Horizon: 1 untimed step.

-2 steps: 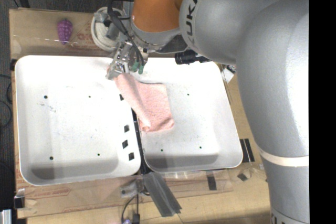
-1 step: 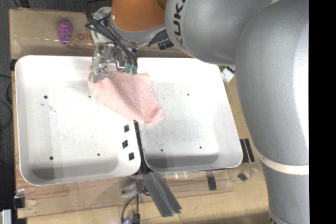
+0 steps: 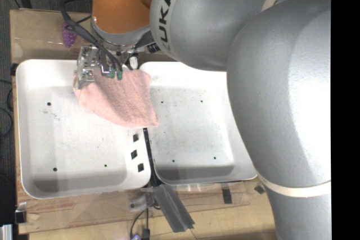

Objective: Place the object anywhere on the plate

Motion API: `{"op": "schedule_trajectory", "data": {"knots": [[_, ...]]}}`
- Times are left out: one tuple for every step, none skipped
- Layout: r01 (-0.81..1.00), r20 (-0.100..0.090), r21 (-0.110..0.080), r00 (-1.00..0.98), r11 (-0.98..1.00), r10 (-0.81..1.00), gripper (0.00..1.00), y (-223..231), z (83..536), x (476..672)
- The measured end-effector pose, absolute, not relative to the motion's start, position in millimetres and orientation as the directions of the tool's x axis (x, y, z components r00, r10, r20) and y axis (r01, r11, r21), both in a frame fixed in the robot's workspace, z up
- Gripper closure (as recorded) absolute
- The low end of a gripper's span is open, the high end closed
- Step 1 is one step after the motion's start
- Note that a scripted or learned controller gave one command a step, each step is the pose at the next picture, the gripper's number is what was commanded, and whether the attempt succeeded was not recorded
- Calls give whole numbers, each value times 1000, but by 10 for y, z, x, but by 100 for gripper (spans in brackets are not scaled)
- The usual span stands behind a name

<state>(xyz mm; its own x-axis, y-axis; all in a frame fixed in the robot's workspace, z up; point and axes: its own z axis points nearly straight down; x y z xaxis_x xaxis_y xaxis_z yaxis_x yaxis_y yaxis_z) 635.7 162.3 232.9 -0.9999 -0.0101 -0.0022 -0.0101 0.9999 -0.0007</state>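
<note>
Over the far corner of the left bin, the gripper sits at the top edge of a pink cloth. Its metal parts crowd together under the orange band and cables, so I cannot tell whether the jaws are open or closed, nor whether any cloth is caught between them.

From that point the cloth spreads down and to the right. It looks draped or hanging from its upper edge, with its lower tip reaching the ridge where the left bin meets the right bin. Most of it lies over the left bin's floor.

No plate can be made out on the bench; the arm covers much of the right side, so the target may sit hidden beneath it.

As a judgement, the risk is a weak hold. A thin pinch on a loose cloth edge can slip once the arm lifts or swings. The trailing tip could also drag across the ridge between the bins and tug the cloth free.
</note>
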Motion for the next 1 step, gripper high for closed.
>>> {"op": "schedule_trajectory", "data": {"knots": [[-10,-3,0,-1000,1000,-10,0,1622,2332,6359]]}}
